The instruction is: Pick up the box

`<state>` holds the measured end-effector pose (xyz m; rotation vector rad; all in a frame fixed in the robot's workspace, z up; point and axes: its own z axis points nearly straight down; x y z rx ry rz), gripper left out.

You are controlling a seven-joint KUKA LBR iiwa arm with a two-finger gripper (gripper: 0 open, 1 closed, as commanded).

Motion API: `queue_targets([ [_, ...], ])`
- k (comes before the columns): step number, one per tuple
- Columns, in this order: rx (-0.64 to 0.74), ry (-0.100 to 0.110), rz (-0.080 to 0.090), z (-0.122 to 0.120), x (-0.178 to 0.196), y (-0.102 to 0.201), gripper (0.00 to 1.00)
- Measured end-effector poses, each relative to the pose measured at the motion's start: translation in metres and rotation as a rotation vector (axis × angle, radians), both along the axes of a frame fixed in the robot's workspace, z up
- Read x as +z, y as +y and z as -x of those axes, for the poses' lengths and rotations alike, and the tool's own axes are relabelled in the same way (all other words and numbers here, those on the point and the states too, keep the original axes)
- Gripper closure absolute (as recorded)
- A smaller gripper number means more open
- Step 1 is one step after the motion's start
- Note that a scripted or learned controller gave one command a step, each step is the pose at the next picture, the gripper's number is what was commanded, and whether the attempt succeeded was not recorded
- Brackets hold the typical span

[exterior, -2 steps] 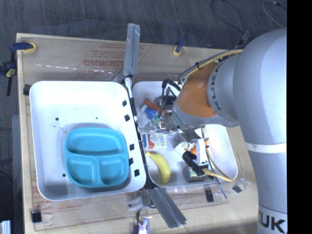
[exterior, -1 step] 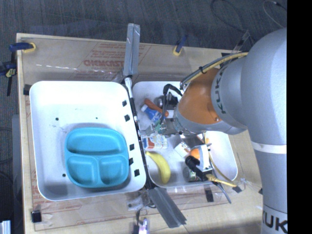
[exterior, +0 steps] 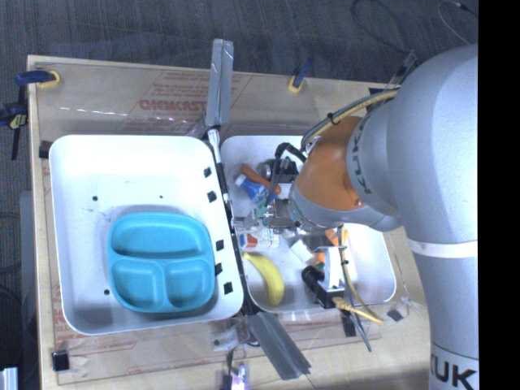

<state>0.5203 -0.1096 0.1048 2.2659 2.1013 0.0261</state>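
My gripper (exterior: 272, 214) hangs low in the right bin (exterior: 382, 279), below the orange wrist band, and the arm covers much of that bin. Just left of it, against the bin's left wall, lies a small white box with orange print (exterior: 250, 239), very close to the gripper; I cannot tell if they touch. Farther back lies a blue and red packet (exterior: 253, 184).
A yellow banana (exterior: 269, 276) lies at the front of the right bin, below the gripper. A small white piece (exterior: 301, 250) sits right of the gripper. The left bin (exterior: 81, 177) holds a blue divided tray (exterior: 162, 262). A divider with black clips (exterior: 221, 218) separates the bins.
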Motion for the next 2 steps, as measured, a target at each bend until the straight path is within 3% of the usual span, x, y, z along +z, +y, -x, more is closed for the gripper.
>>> queue_targets([
  [1,0.015,0.007,-0.021,-0.003,0.013,0.01,1.0],
  [2,0.451,0.052,-0.014,0.043,0.103,0.017,1.0],
])
